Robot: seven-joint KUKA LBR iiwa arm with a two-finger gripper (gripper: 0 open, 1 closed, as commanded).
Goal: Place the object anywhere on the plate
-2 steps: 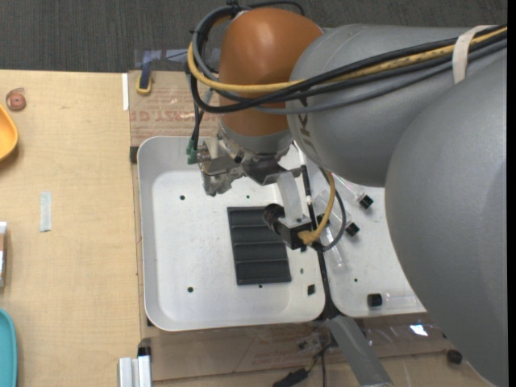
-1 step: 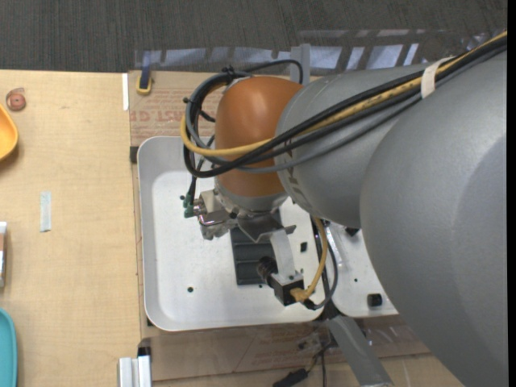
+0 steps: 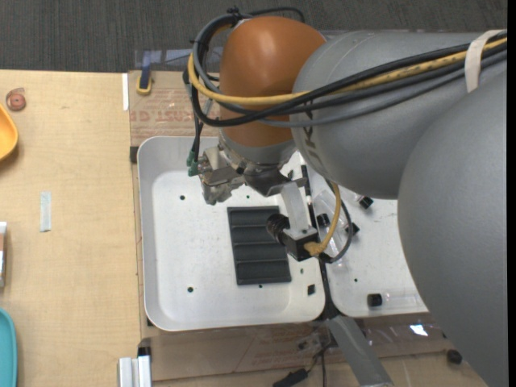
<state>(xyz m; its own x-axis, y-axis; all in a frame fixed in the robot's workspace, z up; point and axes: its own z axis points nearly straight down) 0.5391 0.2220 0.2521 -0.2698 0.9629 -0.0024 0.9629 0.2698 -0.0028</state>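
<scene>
The gripper (image 3: pixel 219 182) hangs low over the far part of the left shallow white plastic bin (image 3: pixel 165 240), seen almost straight down its own axis. The metal wrist hardware and the arm above cover it, so I cannot tell whether the jaws are spread or pressed together, and nothing can be seen held in them.

Just beside the gripper, toward the near side, a black ribbed rectangular slab (image 3: pixel 256 252) lies flat on the bin floor, roughly at its middle and a little toward the right wall. It is the one loose thing visible in this bin. Its far right corner is overlapped by a pale metal bracket with a black knob (image 3: pixel 280 226) that juts from the wrist.

Above the wrist sits the rounded orange band (image 3: pixel 262 63). From there the thick grey arm (image 3: pixel 419 119) runs off to the right, hiding most of the right white bin (image 3: pixel 387 305). A yellow cable (image 3: pixel 355 79) and black cables (image 3: pixel 211 31) loop around the band and along the arm.

On the part of the right bin's floor that shows, a small black piece (image 3: pixel 373 300) lies near the front rim.

To the left of the bins is a pale wooden bench top (image 3: pixel 72 280), with an orange curved item (image 3: pixel 5 135) at the picture's left edge and a small grey strip (image 3: pixel 45 212) well apart from the bins.
</scene>
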